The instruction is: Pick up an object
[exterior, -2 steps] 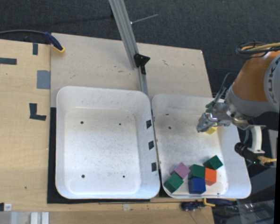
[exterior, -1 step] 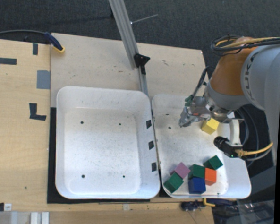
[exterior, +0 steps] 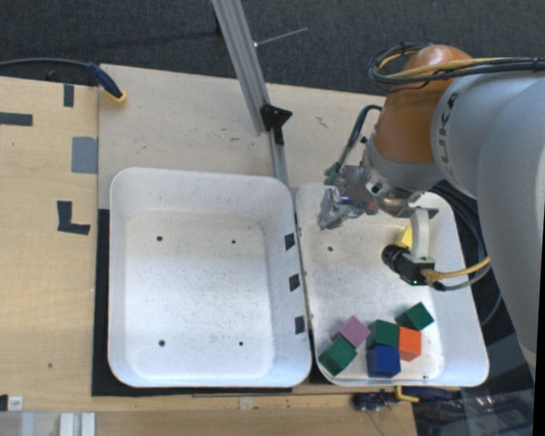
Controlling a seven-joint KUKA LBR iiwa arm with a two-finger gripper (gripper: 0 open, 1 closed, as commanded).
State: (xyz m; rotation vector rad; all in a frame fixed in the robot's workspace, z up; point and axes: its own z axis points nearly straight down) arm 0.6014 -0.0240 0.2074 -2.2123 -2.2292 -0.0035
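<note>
Looks like approach step: gripper (exterior: 333,214) hangs over the right bin's (exterior: 457,367) far end w/ nothing in it, can't tell how far open. Blocks sit clustered at the near end, well apart: pink block (exterior: 353,332), blue block (exterior: 383,359), hard-edged cubes; next it needs to come down the bin

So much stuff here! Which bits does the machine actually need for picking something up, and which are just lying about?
For the job:
- tool
- right bin
- pink block
- green blocks
- blue block
- orange block

Just lying about:
- left bin
- blue-and-yellow clamp
- grey tape patches
- metal pole
</note>
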